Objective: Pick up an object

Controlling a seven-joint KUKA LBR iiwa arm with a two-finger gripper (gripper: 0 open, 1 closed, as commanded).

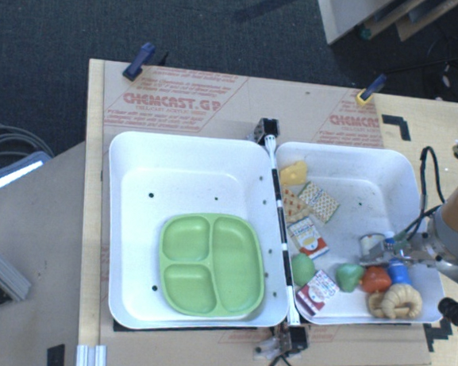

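The right bin (350, 166) holds several small items. A yellow piece (293, 173) lies at its far left, with checkered packets (318, 200) and a red-and-white packet (308, 238) below it. Along the near edge lie a green piece (302, 267), a small carton (321, 287), a green pepper-like toy (350, 276), a red toy (376, 279), a blue piece (399, 273) and a tan pretzel (396, 301). My gripper (376, 246) hangs low in the right bin, just above the red and blue toys. The grey arm (455, 226) reaches in from the right.
The left bin (135, 162) holds a light green divided plate (211, 263). A black clip (267, 129) joins the bins at the far side. Blue (138, 61) and yellow (370, 89) clamps hold the cardboard sheet. Cables run beside the right bin (426, 168).
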